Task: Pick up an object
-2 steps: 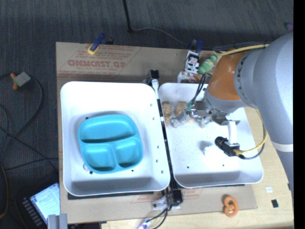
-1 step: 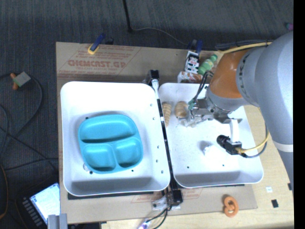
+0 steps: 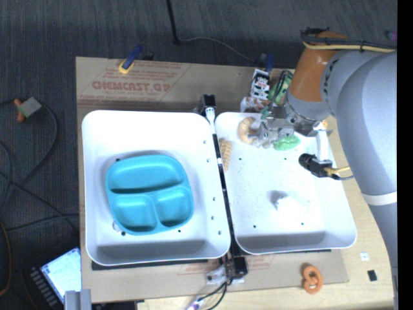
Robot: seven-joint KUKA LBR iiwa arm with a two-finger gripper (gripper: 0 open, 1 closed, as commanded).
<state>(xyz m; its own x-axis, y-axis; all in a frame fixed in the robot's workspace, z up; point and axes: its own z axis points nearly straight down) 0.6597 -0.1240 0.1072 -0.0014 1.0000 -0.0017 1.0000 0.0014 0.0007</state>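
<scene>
Several small items sit under the gripper (image 3: 276, 132); the green piece (image 3: 285, 143) looks soft, light, best pinched across its middle; finger state cannot be told.

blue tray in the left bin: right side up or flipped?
Right side up. The blue tray lies flat in the left bin, with its three compartments open toward the camera.

Floor's a dark grey ribbed carpet (image 3: 84, 18) filling the top and left of the frame. A thin black cable (image 3: 171, 18) snakes down from the top centre onto the tan cardboard-covered desk (image 3: 135, 89). Lighting is even, no harsh shadows.
</scene>
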